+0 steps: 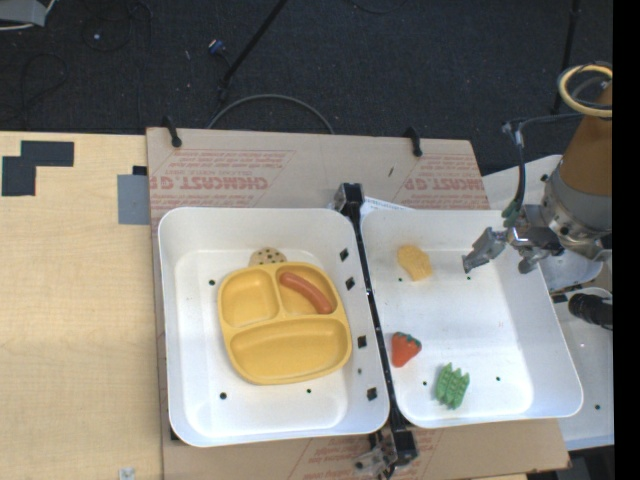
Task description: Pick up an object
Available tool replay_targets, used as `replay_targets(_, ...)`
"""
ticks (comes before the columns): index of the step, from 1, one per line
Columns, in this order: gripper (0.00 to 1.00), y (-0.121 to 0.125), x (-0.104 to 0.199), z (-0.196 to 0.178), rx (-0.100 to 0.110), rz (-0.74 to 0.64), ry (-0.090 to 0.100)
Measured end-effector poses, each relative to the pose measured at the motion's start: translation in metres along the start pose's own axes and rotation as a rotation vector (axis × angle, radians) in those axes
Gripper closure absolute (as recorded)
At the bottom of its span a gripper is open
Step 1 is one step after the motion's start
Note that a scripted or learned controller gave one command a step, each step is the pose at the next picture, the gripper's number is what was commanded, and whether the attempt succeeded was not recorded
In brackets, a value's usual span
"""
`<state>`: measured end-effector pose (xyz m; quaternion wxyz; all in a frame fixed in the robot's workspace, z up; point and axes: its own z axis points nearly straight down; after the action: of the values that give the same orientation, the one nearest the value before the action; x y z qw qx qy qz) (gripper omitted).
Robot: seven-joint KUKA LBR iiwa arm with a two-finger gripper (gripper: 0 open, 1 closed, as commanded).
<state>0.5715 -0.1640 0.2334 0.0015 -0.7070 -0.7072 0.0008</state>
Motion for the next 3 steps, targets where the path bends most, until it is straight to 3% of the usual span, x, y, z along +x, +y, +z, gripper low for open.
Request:
replay_targets(2, 0.00, -0.008, -0.001, 0.112, 0.005, 0.001, 0.002)
replay_targets(3, 0.00, -0.008, 0.000, 0.147, 0.001, 0.001, 0.000)
